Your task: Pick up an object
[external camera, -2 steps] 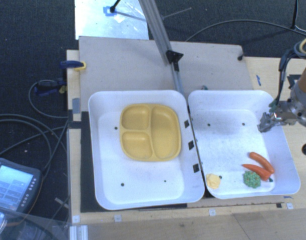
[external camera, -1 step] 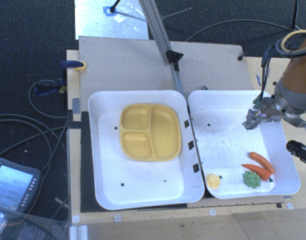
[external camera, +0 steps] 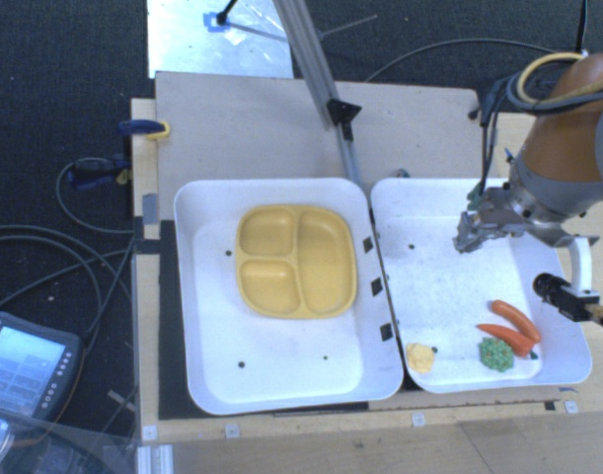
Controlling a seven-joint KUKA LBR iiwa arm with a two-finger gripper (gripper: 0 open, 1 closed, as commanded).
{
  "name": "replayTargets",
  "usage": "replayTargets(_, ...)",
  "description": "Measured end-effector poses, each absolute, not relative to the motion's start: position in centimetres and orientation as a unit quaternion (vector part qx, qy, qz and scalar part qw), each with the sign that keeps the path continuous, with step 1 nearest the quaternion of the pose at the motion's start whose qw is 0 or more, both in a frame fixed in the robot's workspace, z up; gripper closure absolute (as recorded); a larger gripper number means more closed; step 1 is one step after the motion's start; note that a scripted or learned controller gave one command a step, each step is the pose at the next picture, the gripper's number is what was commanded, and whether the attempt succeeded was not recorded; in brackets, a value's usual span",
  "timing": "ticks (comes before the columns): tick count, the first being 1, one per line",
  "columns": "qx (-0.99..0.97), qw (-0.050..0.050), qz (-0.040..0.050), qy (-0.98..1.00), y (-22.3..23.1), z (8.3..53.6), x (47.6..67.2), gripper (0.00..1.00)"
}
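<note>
In the right bin (external camera: 429, 294), several small food toys lie near the front edge: two orange carrot-like sticks (external camera: 514, 326), a green broccoli piece (external camera: 495, 355) and a pale yellow piece (external camera: 419, 356). My gripper (external camera: 471, 237) hangs over the upper middle of this bin, well behind and to the left of the carrots. Nothing shows between its fingers.
The left bin (external camera: 212, 363) holds a yellow divided plate (external camera: 296, 261). A metal pole (external camera: 316, 57) slants over the bench behind the bins. Clips sit on the wall between the bins (external camera: 377, 284). Cables and a teach pendant (external camera: 25, 363) lie on the floor at left.
</note>
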State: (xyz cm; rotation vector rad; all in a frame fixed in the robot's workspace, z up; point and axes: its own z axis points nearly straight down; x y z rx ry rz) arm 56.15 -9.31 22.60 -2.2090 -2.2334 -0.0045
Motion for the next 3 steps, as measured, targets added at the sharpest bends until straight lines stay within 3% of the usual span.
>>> replayTargets(3,-0.703,0.001,-0.0009,-0.711,7.3,21.0,56.4,1.00)
